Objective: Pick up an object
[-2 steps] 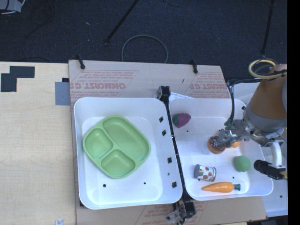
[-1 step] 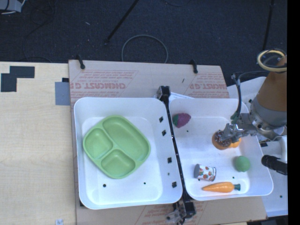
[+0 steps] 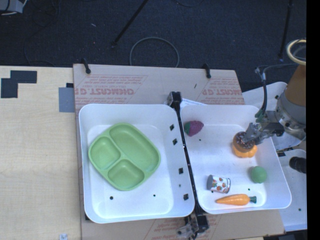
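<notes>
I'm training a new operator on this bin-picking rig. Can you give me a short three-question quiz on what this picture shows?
1. True or false: the green divided plate lies in the left bin.
2. Which thing is the end effector directly over? A) the toy carrot B) the orange round object C) the green ball
3. Fill in: the small patterned cup lies on its ____, just above the toy carrot in the picture.

Key: 1 true; 2 B; 3 side.
</notes>
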`<act>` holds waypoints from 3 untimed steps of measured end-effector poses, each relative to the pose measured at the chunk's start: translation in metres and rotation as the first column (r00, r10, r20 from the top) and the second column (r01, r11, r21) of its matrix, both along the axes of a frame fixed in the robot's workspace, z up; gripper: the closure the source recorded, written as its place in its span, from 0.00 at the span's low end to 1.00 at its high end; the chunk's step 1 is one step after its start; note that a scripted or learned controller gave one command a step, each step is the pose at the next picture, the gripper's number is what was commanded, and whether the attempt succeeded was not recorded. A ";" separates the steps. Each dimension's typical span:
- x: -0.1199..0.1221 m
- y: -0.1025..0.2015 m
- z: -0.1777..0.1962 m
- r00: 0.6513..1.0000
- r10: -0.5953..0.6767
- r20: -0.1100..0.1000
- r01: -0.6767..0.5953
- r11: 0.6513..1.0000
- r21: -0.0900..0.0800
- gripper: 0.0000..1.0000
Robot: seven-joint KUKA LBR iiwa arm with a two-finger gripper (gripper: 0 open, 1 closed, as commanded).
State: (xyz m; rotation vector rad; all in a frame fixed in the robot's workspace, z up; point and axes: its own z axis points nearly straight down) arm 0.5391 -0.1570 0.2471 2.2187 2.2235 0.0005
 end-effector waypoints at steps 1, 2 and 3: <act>-0.008 0.053 0.001 1.000 0.003 -0.006 -0.003 1.000 0.004 1.00; -0.021 0.107 0.000 1.000 0.002 -0.008 -0.002 1.000 0.003 1.00; -0.020 0.167 0.002 1.000 0.004 -0.006 -0.004 1.000 0.003 1.00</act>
